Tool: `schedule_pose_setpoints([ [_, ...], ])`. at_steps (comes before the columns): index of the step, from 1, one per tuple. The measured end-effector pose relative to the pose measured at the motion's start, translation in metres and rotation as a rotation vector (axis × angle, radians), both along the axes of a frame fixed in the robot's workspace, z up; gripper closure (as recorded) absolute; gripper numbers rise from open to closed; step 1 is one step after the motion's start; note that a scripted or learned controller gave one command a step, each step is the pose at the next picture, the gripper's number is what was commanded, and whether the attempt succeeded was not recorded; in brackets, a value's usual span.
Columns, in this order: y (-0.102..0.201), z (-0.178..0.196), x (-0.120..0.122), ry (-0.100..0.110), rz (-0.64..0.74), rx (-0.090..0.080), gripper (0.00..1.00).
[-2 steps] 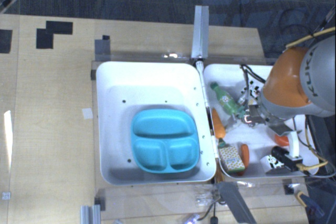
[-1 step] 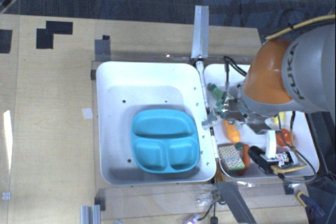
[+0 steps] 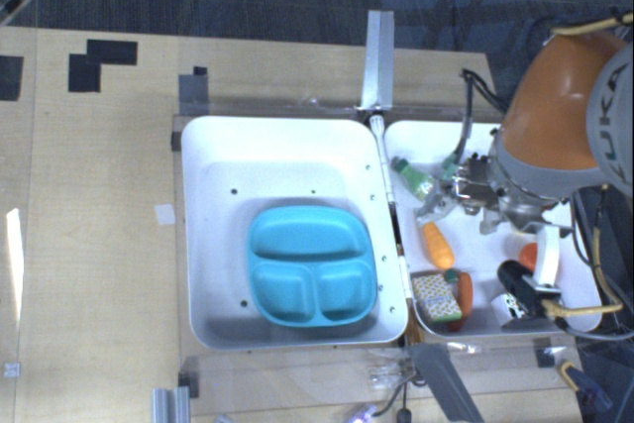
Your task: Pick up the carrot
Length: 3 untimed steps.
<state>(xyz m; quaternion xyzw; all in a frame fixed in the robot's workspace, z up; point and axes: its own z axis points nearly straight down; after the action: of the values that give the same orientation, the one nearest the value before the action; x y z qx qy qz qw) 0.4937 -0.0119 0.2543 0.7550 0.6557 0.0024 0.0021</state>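
Observation:
The carrot (image 3: 437, 246) is a short orange piece lying in the right bin (image 3: 475, 136), close to the bin's left wall. My gripper (image 3: 439, 202) hangs just above and behind it, near the bin's middle, and nothing is seen held in it. The carrot lies apart from the gripper, just in front of its tip. The grey and orange arm (image 3: 565, 114) covers the bin's right half.
A green bottle (image 3: 411, 176) lies behind the gripper at the back left of the right bin. A checkered block (image 3: 436, 297) with an orange-red piece (image 3: 464, 290) sits at the front. A red thing (image 3: 528, 256) peeks out by the wrist. A blue divided plate (image 3: 309, 263) lies in the left bin (image 3: 277, 139).

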Motion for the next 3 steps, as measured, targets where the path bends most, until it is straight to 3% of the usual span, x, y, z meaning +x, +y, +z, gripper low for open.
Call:
schedule_pose_setpoints([
  [1, -0.037, -0.070, 0.028, 0.005, -0.042, 0.000, 0.00],
  [2, -0.094, -0.161, 0.021, 0.002, 0.074, 0.000, 0.00],
  [3, -0.093, -0.149, 0.023, -0.003, 0.077, 0.000, 1.00],
])
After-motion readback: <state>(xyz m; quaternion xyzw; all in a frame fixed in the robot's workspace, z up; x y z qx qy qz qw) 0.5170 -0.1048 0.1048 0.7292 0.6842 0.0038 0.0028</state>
